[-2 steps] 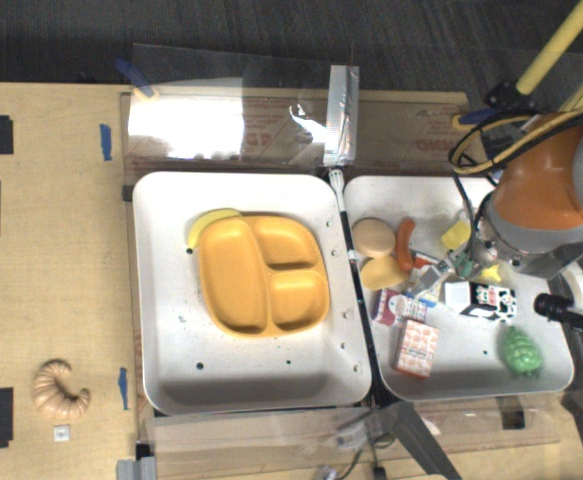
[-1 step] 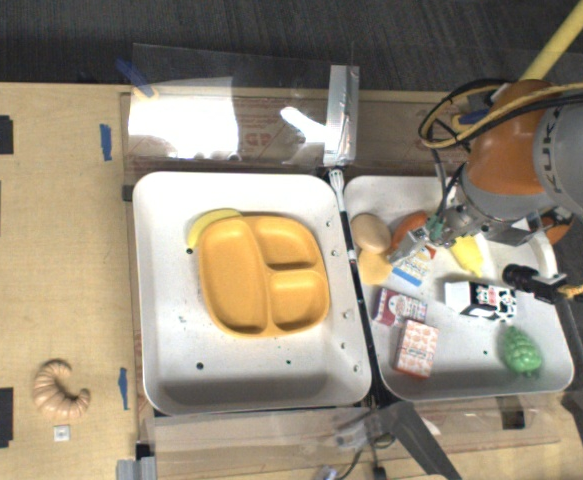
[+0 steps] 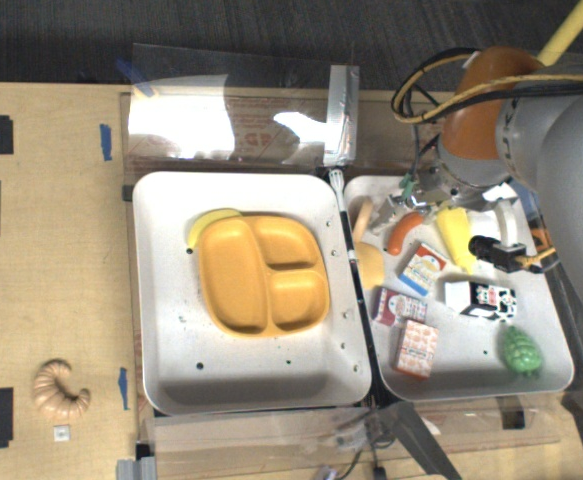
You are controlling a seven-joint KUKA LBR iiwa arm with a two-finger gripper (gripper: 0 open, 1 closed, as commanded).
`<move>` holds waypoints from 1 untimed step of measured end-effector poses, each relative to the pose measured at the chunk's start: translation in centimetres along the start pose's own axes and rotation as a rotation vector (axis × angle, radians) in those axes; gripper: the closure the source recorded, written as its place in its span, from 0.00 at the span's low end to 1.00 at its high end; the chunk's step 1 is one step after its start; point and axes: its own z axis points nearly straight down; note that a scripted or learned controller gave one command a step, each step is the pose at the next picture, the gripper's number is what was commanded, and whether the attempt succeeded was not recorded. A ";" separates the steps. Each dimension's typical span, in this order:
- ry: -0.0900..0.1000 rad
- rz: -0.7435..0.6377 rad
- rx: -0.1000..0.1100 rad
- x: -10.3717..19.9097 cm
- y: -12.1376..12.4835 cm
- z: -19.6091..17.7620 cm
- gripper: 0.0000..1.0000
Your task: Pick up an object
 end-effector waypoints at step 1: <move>-0.005 -0.003 -0.009 0.0 0.3 -1.4 1.00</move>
